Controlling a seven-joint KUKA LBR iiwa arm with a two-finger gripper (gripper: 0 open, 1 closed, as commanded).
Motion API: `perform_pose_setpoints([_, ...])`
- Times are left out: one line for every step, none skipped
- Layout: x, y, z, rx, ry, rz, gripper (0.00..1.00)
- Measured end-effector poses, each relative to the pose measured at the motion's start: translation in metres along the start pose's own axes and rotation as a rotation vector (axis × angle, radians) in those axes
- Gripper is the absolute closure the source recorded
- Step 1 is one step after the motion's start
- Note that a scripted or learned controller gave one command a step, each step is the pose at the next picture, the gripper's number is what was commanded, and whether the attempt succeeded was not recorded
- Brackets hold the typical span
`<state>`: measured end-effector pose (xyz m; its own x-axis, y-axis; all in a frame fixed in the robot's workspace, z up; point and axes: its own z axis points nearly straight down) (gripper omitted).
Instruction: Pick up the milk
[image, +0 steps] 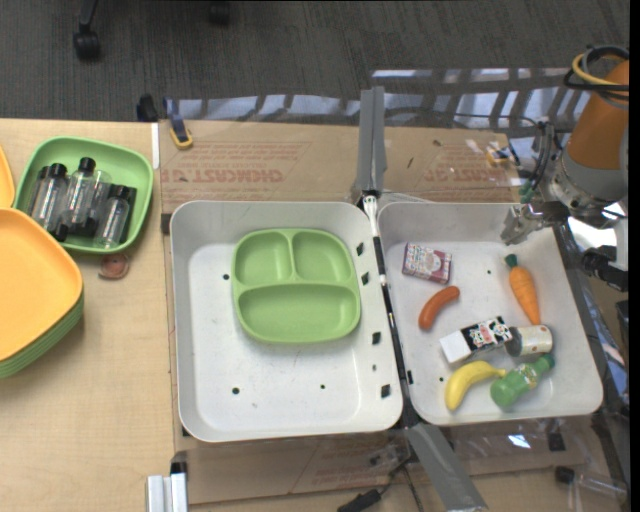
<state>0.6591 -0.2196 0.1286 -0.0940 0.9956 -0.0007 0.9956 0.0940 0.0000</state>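
Note:
The milk (478, 338) is a small white carton with black cow patches. It lies on its side in the lower middle of the right bin (575, 400), between a red sausage (438, 306) and a yellow banana (468, 383). My gripper (520, 226) hangs over the bin's far right corner, just above the tip of an orange carrot (524, 291). It is well apart from the milk, up and to the right of it, and nothing shows in its grasp.
A pink carton (427, 263), a small pale bottle (535, 341) and a green bottle (519, 384) also lie in the right bin. The left bin (200, 400) holds a green divided plate (296, 284). A green tray of vials (84, 195) and orange plates (35, 300) sit at the left.

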Motion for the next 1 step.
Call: perform_pose_setpoints([-0.0023, -0.0006, 0.0032, 0.001, -0.001, 0.405, 1.00])
